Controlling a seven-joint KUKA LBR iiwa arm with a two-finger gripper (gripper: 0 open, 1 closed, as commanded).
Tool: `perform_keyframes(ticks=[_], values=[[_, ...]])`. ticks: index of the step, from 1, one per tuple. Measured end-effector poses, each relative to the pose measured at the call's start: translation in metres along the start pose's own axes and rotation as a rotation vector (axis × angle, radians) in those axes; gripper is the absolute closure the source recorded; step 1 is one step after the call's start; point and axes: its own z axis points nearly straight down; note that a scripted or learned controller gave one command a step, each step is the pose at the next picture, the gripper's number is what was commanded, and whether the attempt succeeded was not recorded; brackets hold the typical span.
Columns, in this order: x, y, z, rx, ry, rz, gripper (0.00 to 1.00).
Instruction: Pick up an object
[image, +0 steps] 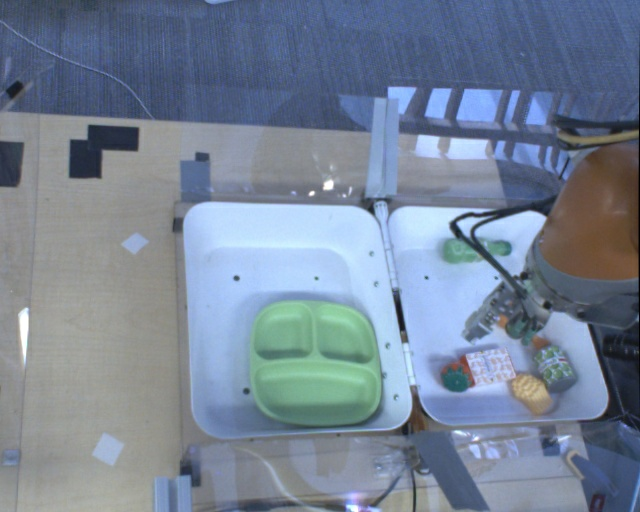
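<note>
My gripper (497, 322) hangs over the right bin (432, 300), just above a cluster of small objects near its front edge. Below it lie a white card with red pattern (490, 367), a small red and green toy (457, 377), a tan lumpy piece (531, 392) and a grey-green block (555, 367). A green oblong object (463, 251) rests at the back of the same bin, partly crossed by a black cable. Something orange and green shows right beside the fingers (480, 322), but whether it is gripped is unclear.
The left bin (220, 260) holds a green divided plate (316, 363). A raised divider (392, 290) runs between the two bins. The arm's large orange and grey body (595, 235) covers the right bin's far right side.
</note>
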Motion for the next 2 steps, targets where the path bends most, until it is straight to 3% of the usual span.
perform_keyframes(ticks=[1, 2], values=[[-0.035, -0.036, 0.058, 0.000, 0.000, -0.057, 1.00], [0.012, 0.033, 0.035, -0.002, -0.002, -0.133, 1.00]])
